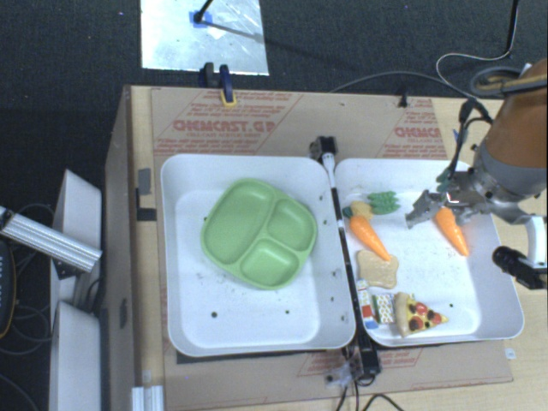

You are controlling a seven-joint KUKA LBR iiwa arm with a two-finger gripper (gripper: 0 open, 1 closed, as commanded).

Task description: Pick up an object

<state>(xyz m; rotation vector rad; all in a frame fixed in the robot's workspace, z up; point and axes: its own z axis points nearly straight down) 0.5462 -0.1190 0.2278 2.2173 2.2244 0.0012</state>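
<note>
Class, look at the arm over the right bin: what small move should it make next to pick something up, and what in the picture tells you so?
Probably a short descent onto the carrot just beneath the gripper, then closing on it. The gripper hovers at that carrot's upper end in the right bin, nothing shows between its jaws, and this carrot lies apart from the other toy foods, so it looks the easiest target.

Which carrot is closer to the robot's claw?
The carrot on the right, without leaves, lying right beside the gripper. The other carrot, with a green top, lies by the bins' divider.

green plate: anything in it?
Empty. All three compartments of the plate show bare green; it lies flat in the left bin.
</note>
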